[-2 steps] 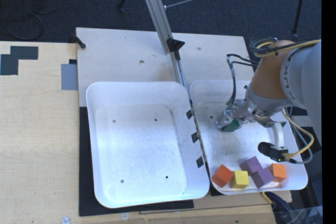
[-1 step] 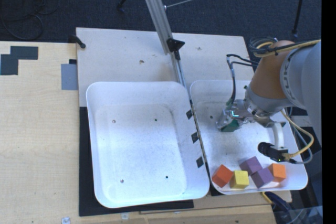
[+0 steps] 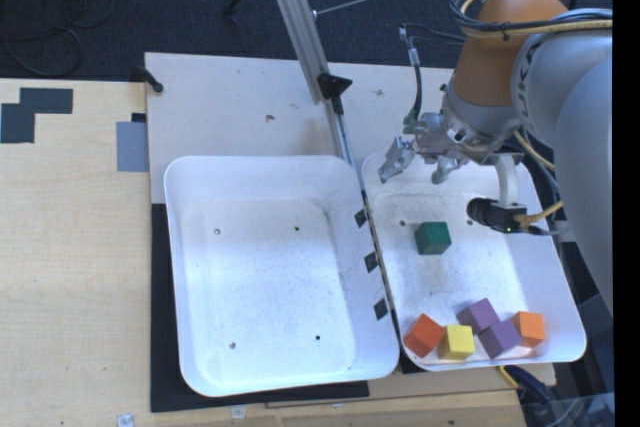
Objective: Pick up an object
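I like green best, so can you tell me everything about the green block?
The green block is a small dark green cube, matte, maybe foam or painted wood. It sits flat and alone on the floor of the right bin, near its middle, turned slightly askew. Nothing touches it. The gripper hangs above and behind it; the other blocks are bunched at the near edge.

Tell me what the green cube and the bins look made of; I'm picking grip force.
Green cube: probably foam or painted wood, matte, no glare, crisp edges. Right bin and left bin: likely moulded plastic, smooth white with rounded rims and a faint sheen.
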Robot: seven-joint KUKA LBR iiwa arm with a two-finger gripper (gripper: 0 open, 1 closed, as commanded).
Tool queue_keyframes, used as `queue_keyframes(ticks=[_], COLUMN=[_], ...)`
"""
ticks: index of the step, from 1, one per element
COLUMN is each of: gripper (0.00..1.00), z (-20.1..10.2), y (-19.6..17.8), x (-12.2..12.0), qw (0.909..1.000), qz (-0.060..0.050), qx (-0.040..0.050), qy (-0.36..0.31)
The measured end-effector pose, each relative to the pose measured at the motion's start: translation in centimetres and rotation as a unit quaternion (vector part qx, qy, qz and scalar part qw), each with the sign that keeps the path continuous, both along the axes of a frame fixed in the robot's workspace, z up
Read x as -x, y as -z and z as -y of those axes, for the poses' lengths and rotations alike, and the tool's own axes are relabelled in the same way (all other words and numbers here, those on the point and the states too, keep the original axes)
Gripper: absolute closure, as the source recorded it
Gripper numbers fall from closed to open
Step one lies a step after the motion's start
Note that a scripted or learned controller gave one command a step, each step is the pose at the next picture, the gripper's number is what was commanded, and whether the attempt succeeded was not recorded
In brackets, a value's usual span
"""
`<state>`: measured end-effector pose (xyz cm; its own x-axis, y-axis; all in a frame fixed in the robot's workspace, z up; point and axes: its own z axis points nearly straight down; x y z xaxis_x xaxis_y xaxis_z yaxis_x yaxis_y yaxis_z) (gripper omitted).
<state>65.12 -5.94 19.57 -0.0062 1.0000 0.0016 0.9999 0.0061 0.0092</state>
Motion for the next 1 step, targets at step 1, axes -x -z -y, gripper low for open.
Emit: queue_keyframes(ticks=[1], gripper=[0.00], z=[4.08], y=[9.24], x=[-1.46], qw=[0.9999], qz=[-0.010], qx=[0.0011], qy=[0.004])
